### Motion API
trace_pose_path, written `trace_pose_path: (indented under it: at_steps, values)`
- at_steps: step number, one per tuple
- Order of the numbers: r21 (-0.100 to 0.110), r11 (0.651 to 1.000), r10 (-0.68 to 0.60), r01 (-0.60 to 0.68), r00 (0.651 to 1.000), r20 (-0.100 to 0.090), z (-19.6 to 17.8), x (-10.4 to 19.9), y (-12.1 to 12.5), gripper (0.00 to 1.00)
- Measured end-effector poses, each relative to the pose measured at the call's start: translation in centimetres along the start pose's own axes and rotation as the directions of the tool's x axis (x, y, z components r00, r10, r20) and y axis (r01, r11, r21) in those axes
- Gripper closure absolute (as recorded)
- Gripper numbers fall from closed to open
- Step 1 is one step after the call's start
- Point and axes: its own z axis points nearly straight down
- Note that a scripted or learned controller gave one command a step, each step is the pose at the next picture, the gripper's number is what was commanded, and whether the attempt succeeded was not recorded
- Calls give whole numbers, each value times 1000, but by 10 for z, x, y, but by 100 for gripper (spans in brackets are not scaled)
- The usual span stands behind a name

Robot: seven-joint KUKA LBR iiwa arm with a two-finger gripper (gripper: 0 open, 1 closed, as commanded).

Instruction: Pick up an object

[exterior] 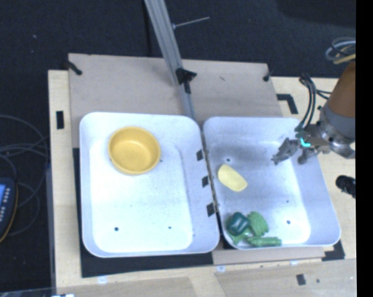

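The bench carries two shallow white bins side by side, and I take the right bin [310, 197] as the landmark for all places here. The gripper [292, 153] hangs over the upper right part of this bin, close to its right wall, and the arm [342, 107] (grey near the wrist, orange above it) comes in from the right side. The two fingers [281, 153] stand apart from each other with a gap between them, and nothing is between them; a small cyan light shows on the gripper body. Whether the fingertips touch the floor of the bin, I cannot tell. A yellow object [232, 178], oval in shape, lies on the floor of the right bin near its left wall, about at middle height, well apart from the gripper. A green object [253, 228] lies in the lower part of the same bin, against the front wall, with a darker teal piece [238, 223] touching it on the left side. The left bin [143, 228] sits just beside the right bin, their walls touching along the middle. In its upper left part a yellow bowl [134, 150] stands upright. A grey metal pole [164, 33] rises behind the two bins, above the place where they meet.
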Motion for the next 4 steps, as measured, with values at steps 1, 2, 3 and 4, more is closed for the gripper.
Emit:
trace_pose_path:
  at_steps: [1,2,3,4]
  values:
    - [0,1000,0,0,1000,0,0,0,0,0]
    - [5,1000,2,-2,1000,0,51,-10,-5,0]
    - [3,1000,1,-1,1000,1,102,-10,-6,0]
    - [-2,1000,1,-1,1000,1,90,-11,-5,100]
